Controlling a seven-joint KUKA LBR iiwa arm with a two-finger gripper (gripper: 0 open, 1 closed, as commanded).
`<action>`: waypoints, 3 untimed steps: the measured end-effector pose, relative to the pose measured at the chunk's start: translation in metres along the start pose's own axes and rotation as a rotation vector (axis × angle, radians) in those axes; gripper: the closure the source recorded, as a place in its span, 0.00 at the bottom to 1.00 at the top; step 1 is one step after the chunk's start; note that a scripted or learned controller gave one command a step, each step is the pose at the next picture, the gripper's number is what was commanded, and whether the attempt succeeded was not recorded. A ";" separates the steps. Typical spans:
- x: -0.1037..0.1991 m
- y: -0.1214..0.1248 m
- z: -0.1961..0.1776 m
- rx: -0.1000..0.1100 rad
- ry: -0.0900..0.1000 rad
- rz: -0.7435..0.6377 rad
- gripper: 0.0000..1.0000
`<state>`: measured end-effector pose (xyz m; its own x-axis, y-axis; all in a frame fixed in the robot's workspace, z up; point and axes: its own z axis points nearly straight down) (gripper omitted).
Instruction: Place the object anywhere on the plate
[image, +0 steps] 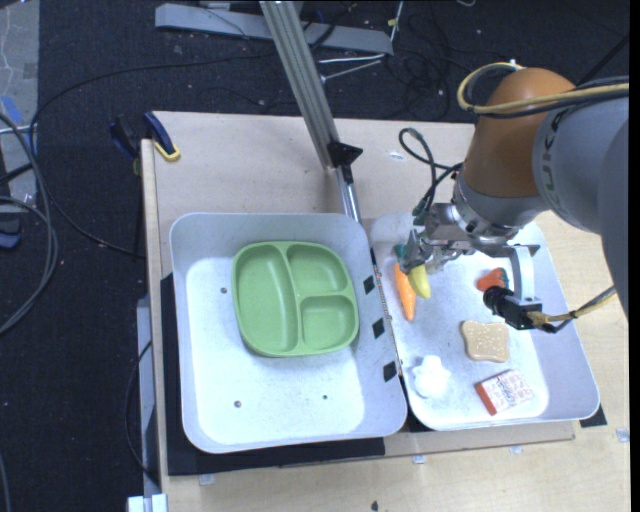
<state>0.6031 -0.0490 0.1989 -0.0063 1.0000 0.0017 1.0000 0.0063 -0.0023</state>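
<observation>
Two shallow white bins side by side on the bench (250, 150). In the left bin (200, 400), toward its far half: a green plate (296, 298) with three compartments, nothing on it. In the right bin (565, 385), against its near-left corner: a small white lump (432, 377). Just right of that, near the bin's near edge: a red and white packet (503, 391). Further in, around the bin's middle: a tan slice of toast (486, 341). Near the bin's left edge, towards its far corner: an orange carrot (405, 291) lying lengthwise, touching a yellow-green piece (421, 282) just beside it. Toward the right side of the bin: a small red-orange object (492, 279), partly hidden by black hardware.

Grey arm with an orange band reaching in from the right, end effector (418, 256) low over the far-left part of the right bin, right above the carrot and the yellow-green piece. Cannot tell whether open or closed, nor whether anything is gripped; too much clutter of cables and dark parts at the tip. A silver pole (315, 95) slanting in from the far edge of the bench, ending between the two bins. A blue and yellow clamp (160, 138) at the bench's far-left corner.
</observation>
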 end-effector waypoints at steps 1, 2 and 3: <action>0.051 -0.017 -0.019 -0.001 0.000 0.000 1.00; 0.102 -0.035 -0.016 0.000 -0.001 0.001 1.00; 0.146 -0.073 -0.032 -0.001 0.000 -0.002 1.00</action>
<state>0.5296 0.0968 0.2318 -0.0078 1.0000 0.0019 1.0000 0.0078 -0.0010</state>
